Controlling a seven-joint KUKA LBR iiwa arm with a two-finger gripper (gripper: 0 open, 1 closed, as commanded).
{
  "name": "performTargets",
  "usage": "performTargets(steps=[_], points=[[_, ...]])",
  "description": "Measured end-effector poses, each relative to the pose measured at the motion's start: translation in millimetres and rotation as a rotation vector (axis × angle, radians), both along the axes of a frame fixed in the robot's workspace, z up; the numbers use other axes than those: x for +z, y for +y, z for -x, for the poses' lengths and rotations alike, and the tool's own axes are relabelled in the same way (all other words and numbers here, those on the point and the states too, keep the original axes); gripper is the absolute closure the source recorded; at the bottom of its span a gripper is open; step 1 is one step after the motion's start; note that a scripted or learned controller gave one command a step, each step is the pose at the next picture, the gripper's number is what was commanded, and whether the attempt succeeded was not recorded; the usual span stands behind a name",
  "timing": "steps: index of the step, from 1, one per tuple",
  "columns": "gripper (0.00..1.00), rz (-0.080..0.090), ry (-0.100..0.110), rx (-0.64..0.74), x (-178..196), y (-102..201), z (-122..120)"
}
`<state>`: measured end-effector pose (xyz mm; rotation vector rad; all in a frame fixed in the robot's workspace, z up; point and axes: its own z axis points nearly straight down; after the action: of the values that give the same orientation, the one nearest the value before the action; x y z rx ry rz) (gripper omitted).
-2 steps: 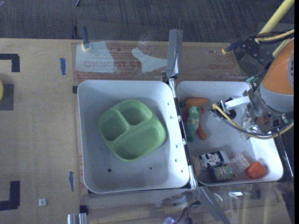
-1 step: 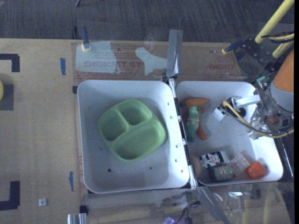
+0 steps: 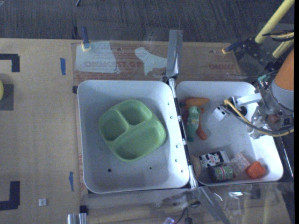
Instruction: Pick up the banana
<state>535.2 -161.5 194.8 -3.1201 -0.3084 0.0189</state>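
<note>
Locating the banana is the first risk: we cannot identify one for certain in either bin. The only yellow object (image 3: 1, 90) sits at the far left edge of the bench, cut by the frame, well apart from the gripper (image 3: 222, 111). The right bin (image 3: 266, 146) holds clutter: an orange piece (image 3: 198, 101), a green bottle (image 3: 193, 117), a carton (image 3: 212, 159), a can (image 3: 222, 172). In our judgement, a grasp here would likely close on the wrong item. The left bin (image 3: 93, 162) holds a green divided plate (image 3: 132, 130). The arm (image 3: 284, 85) reaches in from the right, low over the right bin, wrist pointing left. We cannot tell whether the gripper is apart or together
</note>
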Motion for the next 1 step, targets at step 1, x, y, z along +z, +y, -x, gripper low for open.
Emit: performTargets(steps=[1], points=[[1.0, 0.002, -0.003, 0.033, -13.3, 143.0, 38.0]])
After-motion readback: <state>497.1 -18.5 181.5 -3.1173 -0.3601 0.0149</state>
